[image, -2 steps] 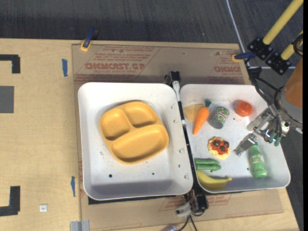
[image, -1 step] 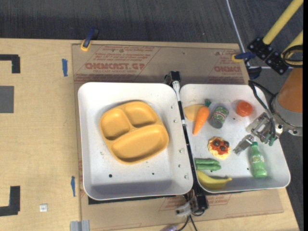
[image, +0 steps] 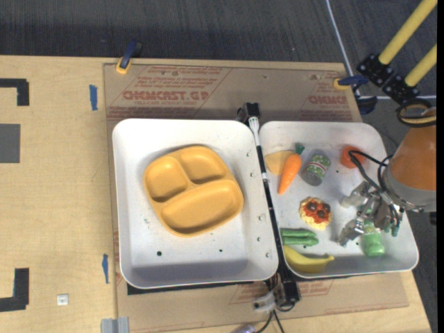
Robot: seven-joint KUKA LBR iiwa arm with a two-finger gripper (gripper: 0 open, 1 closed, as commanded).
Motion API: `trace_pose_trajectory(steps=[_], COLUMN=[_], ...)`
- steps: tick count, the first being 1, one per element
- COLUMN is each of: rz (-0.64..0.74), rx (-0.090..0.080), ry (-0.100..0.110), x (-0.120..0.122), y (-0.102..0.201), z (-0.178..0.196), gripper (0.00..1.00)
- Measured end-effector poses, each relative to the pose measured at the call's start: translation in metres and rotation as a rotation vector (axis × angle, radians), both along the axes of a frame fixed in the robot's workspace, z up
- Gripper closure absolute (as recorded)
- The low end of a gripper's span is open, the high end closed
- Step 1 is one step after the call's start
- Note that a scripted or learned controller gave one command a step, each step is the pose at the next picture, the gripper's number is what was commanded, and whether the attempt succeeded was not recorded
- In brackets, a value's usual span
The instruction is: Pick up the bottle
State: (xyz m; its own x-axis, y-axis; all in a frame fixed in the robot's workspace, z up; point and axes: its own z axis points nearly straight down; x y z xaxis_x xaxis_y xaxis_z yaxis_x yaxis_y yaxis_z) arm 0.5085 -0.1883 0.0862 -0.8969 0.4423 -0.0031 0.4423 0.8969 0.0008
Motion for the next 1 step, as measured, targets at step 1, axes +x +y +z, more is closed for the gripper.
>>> trace_pose_trajectory(steps=[1], rz=[-0.065], rx=[0.001], ry=[-0.005], x=[-0.0269], y=[0.0685], z=[0.0005], gripper=[0.00])
